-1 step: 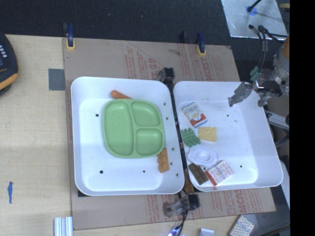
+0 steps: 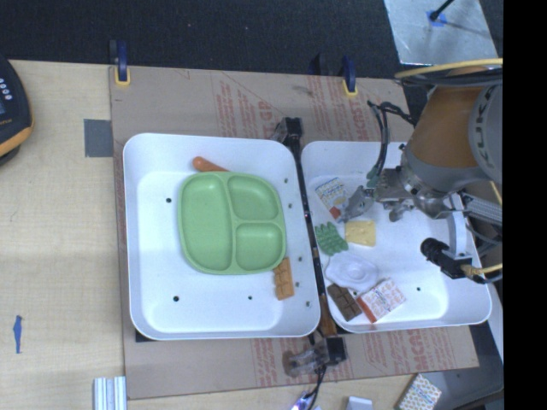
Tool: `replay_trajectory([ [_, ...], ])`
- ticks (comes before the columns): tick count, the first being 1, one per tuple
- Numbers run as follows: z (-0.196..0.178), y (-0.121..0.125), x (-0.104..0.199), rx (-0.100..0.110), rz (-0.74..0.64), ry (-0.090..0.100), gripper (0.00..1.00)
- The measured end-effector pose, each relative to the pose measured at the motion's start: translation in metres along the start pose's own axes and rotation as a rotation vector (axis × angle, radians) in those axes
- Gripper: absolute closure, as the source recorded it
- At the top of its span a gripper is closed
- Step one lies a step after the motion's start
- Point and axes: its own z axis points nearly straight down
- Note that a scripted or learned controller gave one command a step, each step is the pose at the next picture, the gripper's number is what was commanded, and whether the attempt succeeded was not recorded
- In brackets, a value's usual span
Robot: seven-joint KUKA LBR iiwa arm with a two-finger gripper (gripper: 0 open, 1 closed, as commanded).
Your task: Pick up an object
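No label is legible on the red-and-white packet (image 2: 381, 299); the tool's (image 2: 357, 205) grip state cannot be told.

Grey arm (image 2: 479, 135), orange band, black cables; metal wrist, perhaps silver fittings

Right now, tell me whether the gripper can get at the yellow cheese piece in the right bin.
Probably yes. The gripper hangs just above-left of the yellow cheese piece, which lies uncovered; the green item beside it crowds one side.
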Motion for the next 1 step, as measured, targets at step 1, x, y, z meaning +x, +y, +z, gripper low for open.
replay_trajectory([
  [1,0.0509,-0.0069,-0.0172,-0.007,0.005,-0.003,0.00],
])
